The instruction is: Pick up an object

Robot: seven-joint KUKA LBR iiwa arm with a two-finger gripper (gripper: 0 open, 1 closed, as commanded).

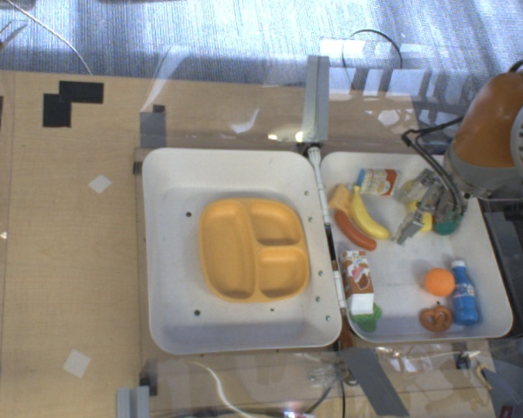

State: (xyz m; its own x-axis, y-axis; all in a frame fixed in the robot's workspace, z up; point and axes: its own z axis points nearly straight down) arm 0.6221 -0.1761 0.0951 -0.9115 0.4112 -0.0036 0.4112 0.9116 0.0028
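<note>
Hovering just right of the banana (pixel 369 215) in the right bin (pixel 497 316), gripper (pixel 416 219); finger state impossible to tell.

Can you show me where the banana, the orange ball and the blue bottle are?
banana (pixel 367 215): camera view, middle of its yellow curve.
orange ball (pixel 438 281): camera view, centre of the ball.
blue bottle (pixel 465 299): camera view, middle of its body.

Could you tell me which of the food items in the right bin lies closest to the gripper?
The banana: it lies just left of the gripper, while the orange and pretzel sit farther off.
</note>
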